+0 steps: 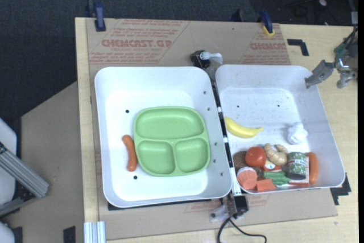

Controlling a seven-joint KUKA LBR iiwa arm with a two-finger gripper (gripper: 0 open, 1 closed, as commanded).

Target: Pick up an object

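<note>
hand (330,73) at right bin's (256,81) far right rim, nothing in it, spread or clenched: cannot tell | objects heaped in near corner, banana (242,129) lying apart | risk: tight heap, hand may nudge neighbours and come up without anything

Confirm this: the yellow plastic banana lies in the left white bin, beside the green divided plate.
Not quite. The camera view shows the yellow plastic banana in the right white bin, near its left wall. The green divided plate sits in the left white bin.
</note>
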